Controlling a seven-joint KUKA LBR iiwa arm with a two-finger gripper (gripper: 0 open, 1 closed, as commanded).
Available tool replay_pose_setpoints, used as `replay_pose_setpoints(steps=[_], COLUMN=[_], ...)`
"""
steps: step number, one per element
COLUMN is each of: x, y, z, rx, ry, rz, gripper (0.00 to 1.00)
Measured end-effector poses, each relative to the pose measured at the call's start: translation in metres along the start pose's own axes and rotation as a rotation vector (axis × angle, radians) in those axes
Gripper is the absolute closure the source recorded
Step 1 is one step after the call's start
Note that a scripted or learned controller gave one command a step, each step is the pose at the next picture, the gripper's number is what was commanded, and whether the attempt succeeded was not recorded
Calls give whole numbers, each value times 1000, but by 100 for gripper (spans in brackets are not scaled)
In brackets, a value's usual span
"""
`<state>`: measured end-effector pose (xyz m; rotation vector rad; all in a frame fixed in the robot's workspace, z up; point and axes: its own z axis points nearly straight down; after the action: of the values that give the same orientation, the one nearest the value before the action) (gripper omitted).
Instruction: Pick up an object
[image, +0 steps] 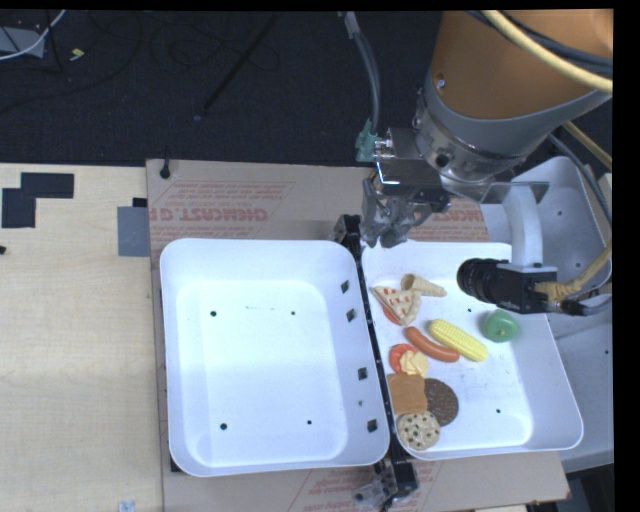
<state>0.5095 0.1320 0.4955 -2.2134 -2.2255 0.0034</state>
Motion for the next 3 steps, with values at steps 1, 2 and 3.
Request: replay_pose_setpoints(steps=[1, 2, 3], x=[46, 83, 110], y=[-35, -33, -33], z=[0, -44, -41], rx=[2, -4, 0], ry=[-1, 1, -1], rz=[-2, 1, 3], gripper=[100, 100, 100])
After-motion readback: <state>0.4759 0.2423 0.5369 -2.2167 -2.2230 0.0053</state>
